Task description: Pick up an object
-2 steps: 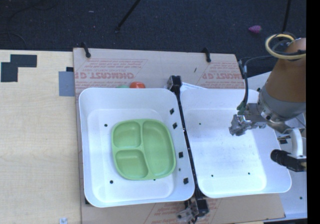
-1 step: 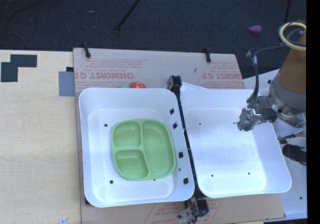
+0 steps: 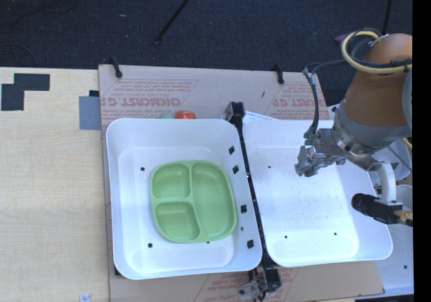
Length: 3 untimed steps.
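Two white bins sit side by side on the bench, and the larger job is crossing from one to the other. The arm hangs over the right bin, its gripper low above bare floor; whether it is spread or pressed together I cannot tell. The left bin holds the likely target, a green divided plate lying flat near its middle. Judging from that, a good approach probably means travelling left over the divider, then coming down on the plate's raised rim, since a flat tray offers little else to pinch.
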Motion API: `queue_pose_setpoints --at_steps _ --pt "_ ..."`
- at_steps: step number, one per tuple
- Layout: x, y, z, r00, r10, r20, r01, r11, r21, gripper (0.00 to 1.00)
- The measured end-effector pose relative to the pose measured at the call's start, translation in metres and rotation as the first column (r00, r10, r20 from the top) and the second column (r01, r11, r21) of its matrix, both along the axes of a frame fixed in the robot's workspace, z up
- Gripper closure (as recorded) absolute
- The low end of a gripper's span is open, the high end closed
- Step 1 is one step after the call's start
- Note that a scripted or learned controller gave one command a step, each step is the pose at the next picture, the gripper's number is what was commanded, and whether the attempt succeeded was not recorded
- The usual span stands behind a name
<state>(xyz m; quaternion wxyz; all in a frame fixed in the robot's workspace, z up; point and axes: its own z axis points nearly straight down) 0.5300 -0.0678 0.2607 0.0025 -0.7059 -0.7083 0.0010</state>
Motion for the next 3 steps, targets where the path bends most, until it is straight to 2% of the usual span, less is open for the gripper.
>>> queue_pose_setpoints --at_steps 1,2,3 --pt "-0.002 0.052 0.002 1.000 0.002 0.000 -0.002 1.000 0.001 1.00" --pt "0.006 0.099 -0.009 1.000 0.000 -0.001 0.000 1.000 -0.001 1.00" --pt "-0.003 0.157 -0.011 1.000 0.002 -0.002 -0.002 1.000 0.000 1.00"
